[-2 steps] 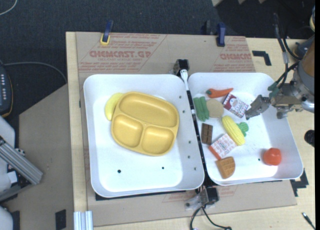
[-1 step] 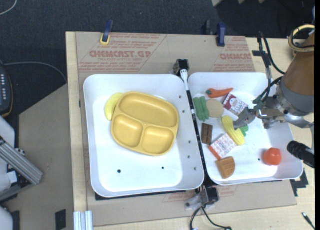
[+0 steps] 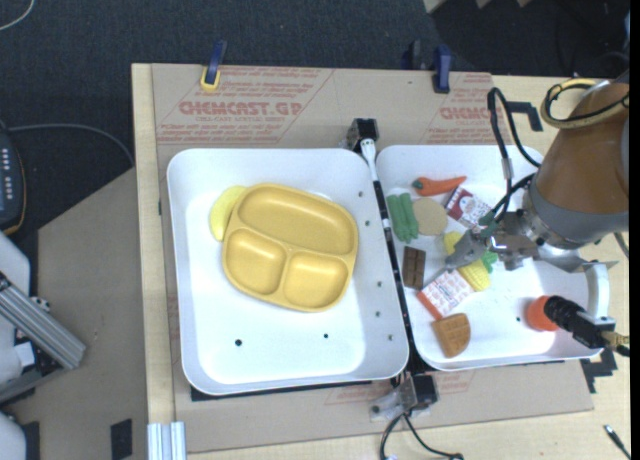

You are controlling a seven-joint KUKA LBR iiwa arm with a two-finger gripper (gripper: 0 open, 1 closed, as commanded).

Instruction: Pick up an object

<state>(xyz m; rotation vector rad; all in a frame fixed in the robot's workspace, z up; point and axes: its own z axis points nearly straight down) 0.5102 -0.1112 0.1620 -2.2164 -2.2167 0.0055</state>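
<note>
Camera view: two white bins, left bin (image 3: 200, 278) and right bin (image 3: 500, 348). Left bin holds one glossy yellow three-compartment tray (image 3: 290, 245). Right bin holds crowded small items: one carrot (image 3: 438, 186), one green piece (image 3: 402, 216), one brown bar (image 3: 413, 267), one red-white packet (image 3: 445, 292), one toast-like piece (image 3: 452, 333). Gripper (image 3: 480, 248) sits low among them; finger state cannot be determined, possibly over a yellow item.

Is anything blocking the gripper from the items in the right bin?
Nothing visible does. The gripper hangs low over the right bin, right at the yellow piece and the red-and-white packet. The items lie crowded, so neighbours may be nudged.
</note>
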